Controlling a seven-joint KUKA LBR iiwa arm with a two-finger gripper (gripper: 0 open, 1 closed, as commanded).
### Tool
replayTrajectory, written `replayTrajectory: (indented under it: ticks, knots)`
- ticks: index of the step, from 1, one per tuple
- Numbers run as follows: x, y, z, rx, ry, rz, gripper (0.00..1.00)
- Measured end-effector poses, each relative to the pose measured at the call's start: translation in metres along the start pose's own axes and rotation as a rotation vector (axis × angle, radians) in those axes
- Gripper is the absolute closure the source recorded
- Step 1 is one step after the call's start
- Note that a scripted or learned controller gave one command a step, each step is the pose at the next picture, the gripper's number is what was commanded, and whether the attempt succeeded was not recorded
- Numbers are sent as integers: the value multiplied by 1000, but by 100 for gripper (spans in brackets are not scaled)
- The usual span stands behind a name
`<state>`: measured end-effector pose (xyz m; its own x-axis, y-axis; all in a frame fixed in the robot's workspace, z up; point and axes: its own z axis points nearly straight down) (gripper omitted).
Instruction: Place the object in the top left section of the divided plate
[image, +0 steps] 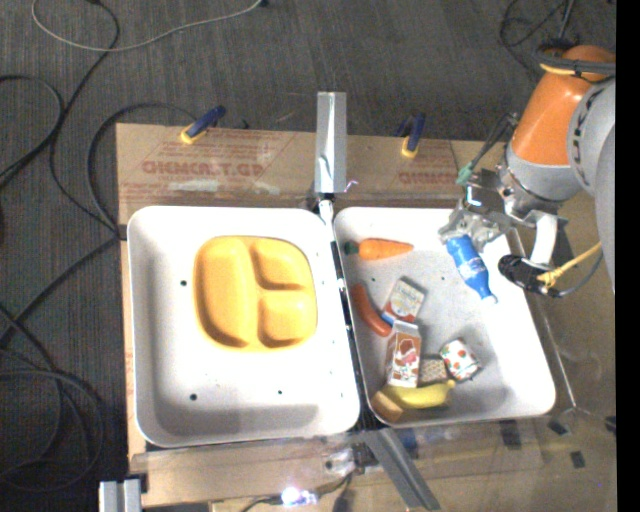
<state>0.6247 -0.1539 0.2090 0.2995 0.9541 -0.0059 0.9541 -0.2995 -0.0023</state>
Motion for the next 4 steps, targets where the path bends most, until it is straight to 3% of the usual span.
replayTrajectory:
  ticks: [1,2,3,4]
  knots:
    - [58,-51,25,4,5,135,100]
    - [142,-55,26,3,4,64,100]
    - [223,-81,7,2,4,56,100]
    - [231,-66,25,0,0,-38,100]
